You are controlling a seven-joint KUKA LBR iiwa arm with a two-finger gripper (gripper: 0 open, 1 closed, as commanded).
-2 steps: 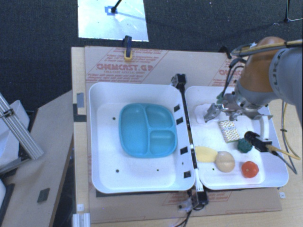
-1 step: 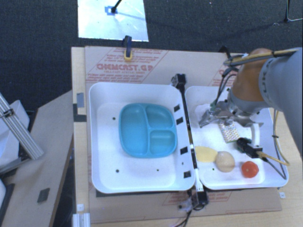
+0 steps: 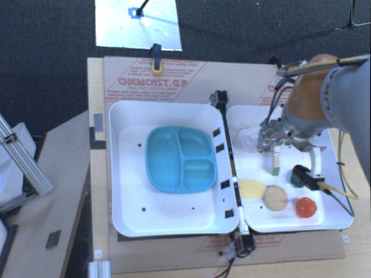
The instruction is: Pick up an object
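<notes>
In the right bin (image 3: 330, 216), three small things lie in a row near the front wall: a pale yellow piece (image 3: 252, 189), a tan round piece (image 3: 276, 197) and a red ball-like piece (image 3: 306, 207). A clear, faint object (image 3: 248, 138) rests toward the bin's back left. My gripper (image 3: 276, 160) hangs over the middle of this bin, pointing down, just behind the yellow and tan pieces and right of the clear object. Nothing can be seen held in it.
The left bin (image 3: 124, 172) holds a blue divided plate (image 3: 179, 158). A black divider with clips (image 3: 226, 155) runs between the bins. A black and green part with a yellow cable (image 3: 304, 176) sits beside the gripper. Cardboard lies under both bins.
</notes>
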